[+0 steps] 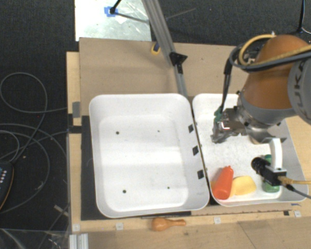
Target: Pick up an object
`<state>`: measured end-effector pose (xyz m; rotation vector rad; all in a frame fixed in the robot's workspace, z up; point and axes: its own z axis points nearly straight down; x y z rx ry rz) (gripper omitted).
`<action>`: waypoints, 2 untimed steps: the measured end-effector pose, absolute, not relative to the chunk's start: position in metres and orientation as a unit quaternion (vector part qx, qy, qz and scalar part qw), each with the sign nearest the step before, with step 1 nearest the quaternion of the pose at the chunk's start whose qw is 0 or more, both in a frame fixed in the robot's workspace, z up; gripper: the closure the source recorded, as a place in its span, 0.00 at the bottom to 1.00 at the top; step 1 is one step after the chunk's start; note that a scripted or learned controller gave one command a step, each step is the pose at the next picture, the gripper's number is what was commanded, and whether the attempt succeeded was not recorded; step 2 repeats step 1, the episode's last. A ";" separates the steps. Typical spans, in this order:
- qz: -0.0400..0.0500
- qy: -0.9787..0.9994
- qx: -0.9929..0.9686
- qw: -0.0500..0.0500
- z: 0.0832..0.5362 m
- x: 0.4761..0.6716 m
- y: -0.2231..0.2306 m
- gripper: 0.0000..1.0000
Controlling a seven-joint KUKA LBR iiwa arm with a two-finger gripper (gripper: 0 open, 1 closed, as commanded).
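Gripper (219, 132) is low over the right bin (239, 153), in its far-left part, close to the wall it shares with the left bin (145, 157). Can't tell from this angle whether it's open or closed; nothing visible in its grasp.

Candidate objects are all bunched in the right bin's near corner, well apart from the gripper:
- orange-red bottle-shaped object (223, 182), lying tilted against the near-left wall
- yellow lump (244, 185), touching the orange-red one on its right
- green object (271, 189), just right of the yellow lump, mostly hidden by robot hardware

Outside the bins: a small wooden pear-shaped piece (168, 223) lies on the table (124, 66), just in front of the left bin's near rim.
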<state>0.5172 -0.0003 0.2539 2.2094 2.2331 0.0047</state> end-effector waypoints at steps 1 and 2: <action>0.002 0.711 0.703 0.000 0.256 0.511 0.050 1.00; 0.002 0.711 0.703 0.000 0.256 0.511 0.050 1.00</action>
